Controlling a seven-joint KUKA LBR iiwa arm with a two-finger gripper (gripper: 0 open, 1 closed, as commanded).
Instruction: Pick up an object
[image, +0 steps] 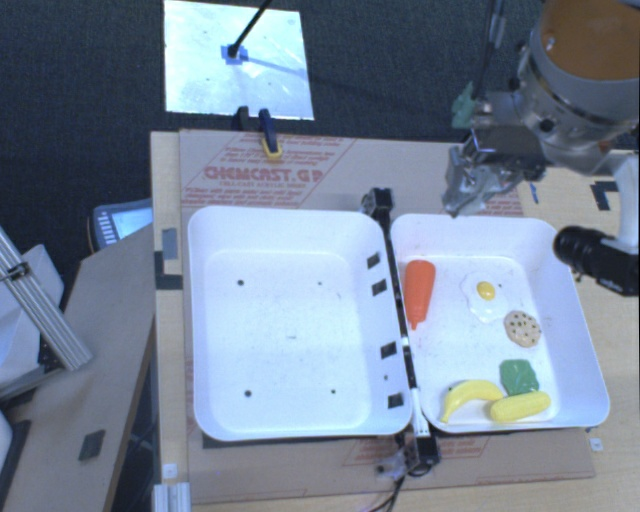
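**Claw above far rim of right bin; all objects in right bin**

Two white bins sit side by side on the tabletop, joined along a black clipped seam. Left bin: nothing but a few dark specks on its floor. Right bin carries every object:
- carrot, orange, lying lengthwise just beside the seam wall
- fried egg, near the bin's middle, apart from the carrot
- cookie, just beside the egg, toward the near-right
- green piece, near the front wall
- banana, in front, touching or nearly touching the yellow piece beside it; the green piece sits just behind both

Objects are spread out; nothing lies over the carrot, egg or cookie. A black fixture overhangs the right rim.

Claw: hangs over the far rim of the right bin, well apart from all objects, touching none. Finger spacing cannot be told from this angle; nothing seen between them.

Off the tabletop: a shiny square plate at top, a yellow-and-blue clamp at the far edge.
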